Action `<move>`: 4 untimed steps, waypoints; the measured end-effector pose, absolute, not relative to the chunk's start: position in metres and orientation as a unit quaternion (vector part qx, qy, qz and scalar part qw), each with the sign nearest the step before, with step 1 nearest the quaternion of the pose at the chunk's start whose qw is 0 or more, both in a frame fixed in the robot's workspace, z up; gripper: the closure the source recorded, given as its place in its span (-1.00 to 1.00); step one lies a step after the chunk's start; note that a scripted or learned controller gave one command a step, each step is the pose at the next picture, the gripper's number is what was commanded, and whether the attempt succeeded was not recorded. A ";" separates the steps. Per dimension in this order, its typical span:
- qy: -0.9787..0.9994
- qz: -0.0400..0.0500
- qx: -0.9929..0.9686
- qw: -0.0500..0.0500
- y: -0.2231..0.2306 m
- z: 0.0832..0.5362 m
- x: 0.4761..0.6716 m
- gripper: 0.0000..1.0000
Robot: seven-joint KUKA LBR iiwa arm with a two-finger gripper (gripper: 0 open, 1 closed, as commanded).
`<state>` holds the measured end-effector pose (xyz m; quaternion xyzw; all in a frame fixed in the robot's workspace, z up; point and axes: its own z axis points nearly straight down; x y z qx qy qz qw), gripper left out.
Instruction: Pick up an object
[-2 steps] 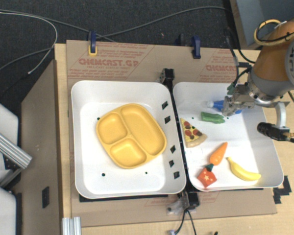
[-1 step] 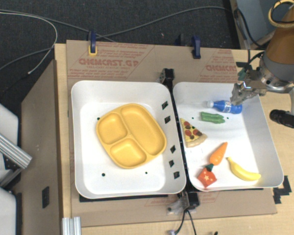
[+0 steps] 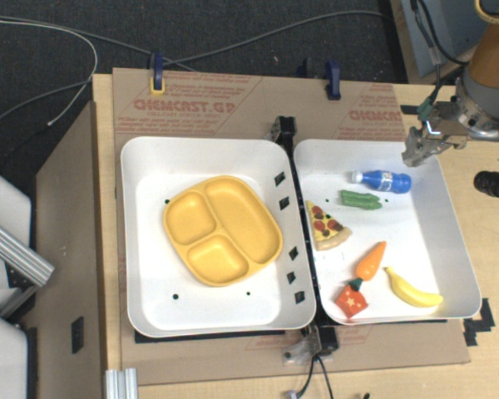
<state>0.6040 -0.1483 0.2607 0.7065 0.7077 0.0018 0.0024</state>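
The right bin (image 3: pixel 449 223) holds a blue bottle (image 3: pixel 382 180) lying on its side, with a green pickle (image 3: pixel 360 199) just in front of it. A pizza slice (image 3: pixel 327 226) lies near the bin's left wall. Toward the front are an orange carrot (image 3: pixel 370 260), a yellow banana (image 3: pixel 413 290) and a red strawberry (image 3: pixel 352 299). My gripper (image 3: pixel 419 150) hangs over the bin's far right corner, up and to the right of the blue bottle and apart from it. Nothing shows in its grasp.
The left bin (image 3: pixel 141 223) carries a yellow divided plate (image 3: pixel 222 229). A black divider with clips (image 3: pixel 289 214) runs between the bins. Both bins rest on a cardboard sheet (image 3: pixel 233 98) clamped at the back. Cables (image 3: pixel 428 23) trail above the arm.
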 end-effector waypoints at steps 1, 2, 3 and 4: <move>0.709 0.001 0.705 0.000 -0.092 0.265 0.607 1.00; 0.709 0.000 0.705 -0.002 -0.029 0.260 0.599 1.00; 0.709 0.000 0.705 -0.002 0.030 0.261 0.595 1.00; 0.709 -0.001 0.706 -0.002 0.082 0.240 0.593 1.00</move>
